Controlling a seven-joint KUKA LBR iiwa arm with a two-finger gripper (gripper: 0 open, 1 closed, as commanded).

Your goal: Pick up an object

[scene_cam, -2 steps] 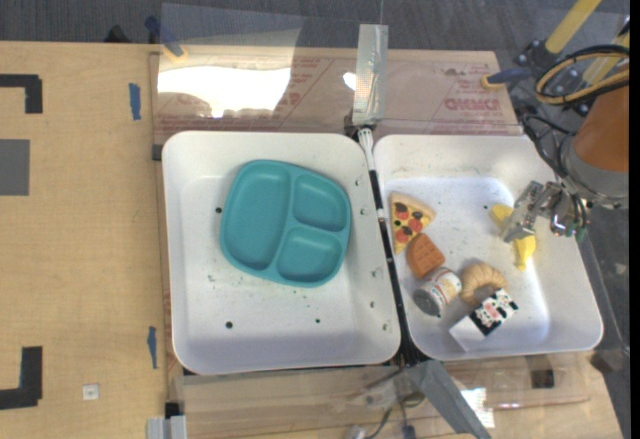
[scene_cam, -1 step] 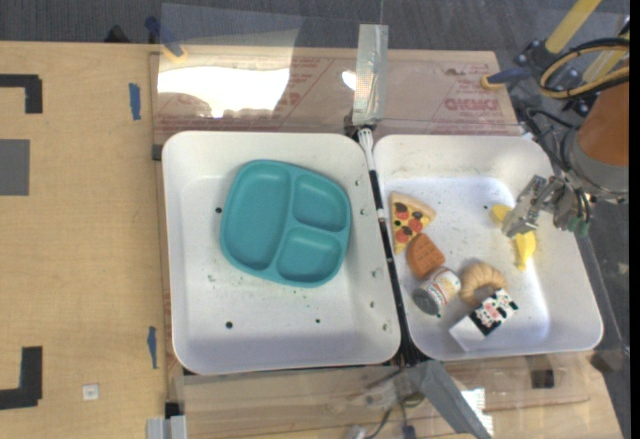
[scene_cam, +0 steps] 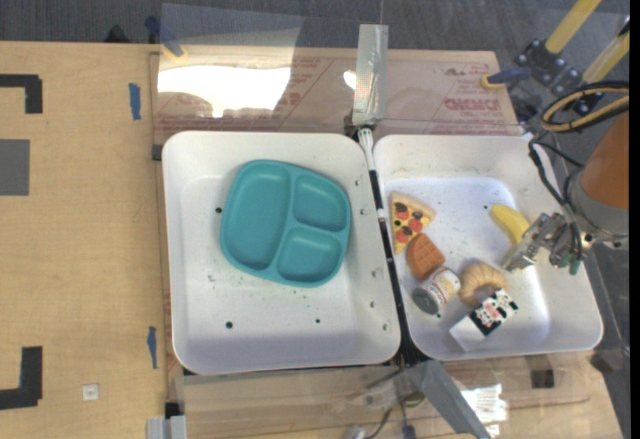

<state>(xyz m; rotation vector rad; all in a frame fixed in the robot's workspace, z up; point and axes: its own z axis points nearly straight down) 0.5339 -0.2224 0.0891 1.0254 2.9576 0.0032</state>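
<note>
Left bin (scene_cam: pixel 190 257): teal divided plate (scene_cam: pixel 285 223). Right bin (scene_cam: pixel 570 322): pizza slice (scene_cam: pixel 409 219), banana (scene_cam: pixel 511 223), can (scene_cam: pixel 437 291); tool (scene_cam: pixel 535 245) beside banana.

A divided plate (scene_cam: pixel 284 222) lies in the left bin (scene_cam: pixel 190 327). In the right bin (scene_cam: pixel 575 322), a pizza slice (scene_cam: pixel 409 219) lies left, a banana (scene_cam: pixel 511 222) right, a can (scene_cam: pixel 436 290) nearer.

right bin (scene_cam: pixel 470 172): open floor seen at 12 o'clock | clutter packed from 9 to 6 o'clock: pizza slice (scene_cam: pixel 409 218), brown block (scene_cam: pixel 425 254), can (scene_cam: pixel 437 288), croissant (scene_cam: pixel 482 277), black-and-white box (scene_cam: pixel 487 313) | banana (scene_cam: pixel 510 222) set at 3 o'clock beside gripper (scene_cam: pixel 540 245) | left bin (scene_cam: pixel 200 327): centre taken by teal divided plate (scene_cam: pixel 285 222), free strip at 6 o'clock
</note>
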